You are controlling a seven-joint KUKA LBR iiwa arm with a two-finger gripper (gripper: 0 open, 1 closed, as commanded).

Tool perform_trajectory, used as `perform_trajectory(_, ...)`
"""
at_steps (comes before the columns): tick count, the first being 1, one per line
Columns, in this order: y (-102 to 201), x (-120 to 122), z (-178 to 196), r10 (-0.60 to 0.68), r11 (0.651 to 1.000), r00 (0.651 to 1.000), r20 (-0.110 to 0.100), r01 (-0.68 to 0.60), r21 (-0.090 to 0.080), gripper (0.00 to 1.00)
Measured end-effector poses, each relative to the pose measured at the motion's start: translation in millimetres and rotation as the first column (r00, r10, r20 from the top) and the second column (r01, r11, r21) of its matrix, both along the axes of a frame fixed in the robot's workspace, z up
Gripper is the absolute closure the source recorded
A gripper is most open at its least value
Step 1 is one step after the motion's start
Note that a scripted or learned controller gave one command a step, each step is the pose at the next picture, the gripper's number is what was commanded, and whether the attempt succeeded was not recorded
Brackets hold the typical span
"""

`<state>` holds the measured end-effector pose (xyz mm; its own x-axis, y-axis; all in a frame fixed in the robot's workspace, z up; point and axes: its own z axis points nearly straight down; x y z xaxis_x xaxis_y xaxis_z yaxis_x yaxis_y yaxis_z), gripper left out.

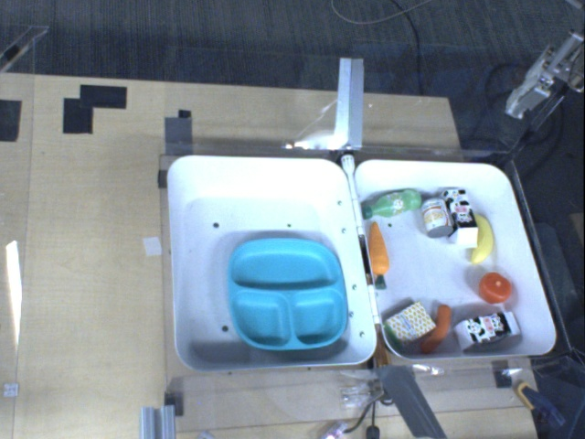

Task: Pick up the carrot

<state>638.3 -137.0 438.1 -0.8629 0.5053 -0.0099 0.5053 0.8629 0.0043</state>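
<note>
One carrot [377,250] hugs the bin wall, far from the gripper [541,85].
Gripper's opening I cannot tell; wall could block its grasp.

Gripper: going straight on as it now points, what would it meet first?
The gripper points down and left in the view. Most likely it meets the far rim of the right bin first, though depth is unclear.

Arm: a pale grey metallic part of the robot arm [548,79] at the upper right of the frame, near the right edge.
Pose: tilted, running from the upper right down toward the lower left.
Position: above the dark floor, beyond the bench's far right corner.
Fingers: too blurred to judge.
</note>
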Motion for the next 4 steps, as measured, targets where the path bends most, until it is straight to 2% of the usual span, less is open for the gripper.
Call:
perform_trajectory(3,4.2,4.3,41.5,0.01,1.0,0.999,0.033,-0.01,-0.004,1.0)
perform_trajectory(4,57.2,10.2,-0.2,0.399,0.917,0.917,-0.001,-0.399,-0.003,1.0)
